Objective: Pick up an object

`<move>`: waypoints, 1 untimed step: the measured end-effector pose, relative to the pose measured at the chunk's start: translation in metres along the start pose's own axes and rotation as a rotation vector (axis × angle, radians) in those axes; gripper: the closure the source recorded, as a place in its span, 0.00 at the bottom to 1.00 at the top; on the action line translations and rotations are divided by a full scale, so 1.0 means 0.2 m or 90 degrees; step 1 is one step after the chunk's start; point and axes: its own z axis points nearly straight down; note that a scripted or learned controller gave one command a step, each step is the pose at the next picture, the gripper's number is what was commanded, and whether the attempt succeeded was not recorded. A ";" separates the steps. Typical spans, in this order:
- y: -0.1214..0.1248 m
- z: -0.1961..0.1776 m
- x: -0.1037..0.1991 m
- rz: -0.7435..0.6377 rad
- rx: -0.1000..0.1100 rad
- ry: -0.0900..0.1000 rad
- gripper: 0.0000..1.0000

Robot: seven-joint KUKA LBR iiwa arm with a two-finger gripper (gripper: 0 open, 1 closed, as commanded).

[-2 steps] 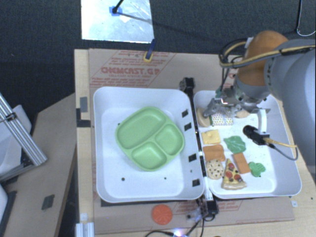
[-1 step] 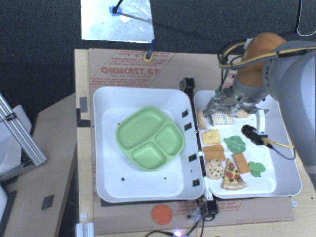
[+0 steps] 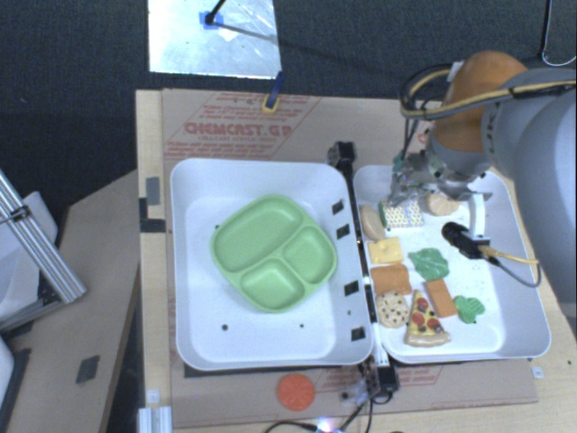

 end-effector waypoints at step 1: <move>-0.03 -0.30 -0.02 0.002 0.013 0.000 1.00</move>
